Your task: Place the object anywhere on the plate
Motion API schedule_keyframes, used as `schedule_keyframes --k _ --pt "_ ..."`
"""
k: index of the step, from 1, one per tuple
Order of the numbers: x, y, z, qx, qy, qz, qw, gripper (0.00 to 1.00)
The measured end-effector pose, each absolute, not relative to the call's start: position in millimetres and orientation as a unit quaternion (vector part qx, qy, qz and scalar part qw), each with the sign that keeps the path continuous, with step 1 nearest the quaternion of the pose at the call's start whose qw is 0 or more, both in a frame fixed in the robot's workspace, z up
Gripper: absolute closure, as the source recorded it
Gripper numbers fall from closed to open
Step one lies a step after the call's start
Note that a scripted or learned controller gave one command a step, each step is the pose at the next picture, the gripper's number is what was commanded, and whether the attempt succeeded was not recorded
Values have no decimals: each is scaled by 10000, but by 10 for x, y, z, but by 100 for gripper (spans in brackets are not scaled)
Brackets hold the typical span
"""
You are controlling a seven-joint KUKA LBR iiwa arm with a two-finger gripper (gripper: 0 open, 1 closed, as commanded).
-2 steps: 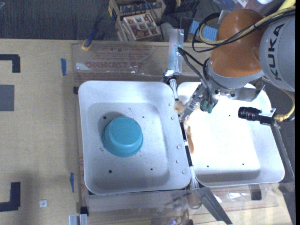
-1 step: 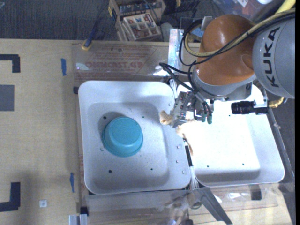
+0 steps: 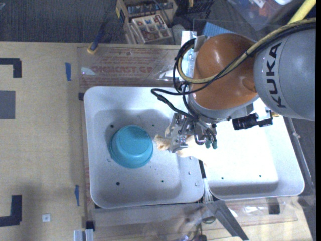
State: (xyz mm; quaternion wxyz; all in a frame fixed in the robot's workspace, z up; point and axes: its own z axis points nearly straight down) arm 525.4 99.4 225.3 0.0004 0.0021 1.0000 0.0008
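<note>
hand over left bin's right edge | clamped on pale yellow soft object | round blue plastic plate just left of it | carry leftward

The gripper hangs over the right part of the left white bin, near the divide with the right white bin. A pale yellowish object sits at its fingers. A blue plate lies in the left bin, just left of the object. Both bins rest on the desk.
</note>
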Motion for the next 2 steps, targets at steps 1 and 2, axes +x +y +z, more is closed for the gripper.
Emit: schedule_keyframes --k 1,2 --pt "5024 1454 2255 -12 10000 7 3 100" --pt "5026 1452 2258 -7 10000 8 6 0"
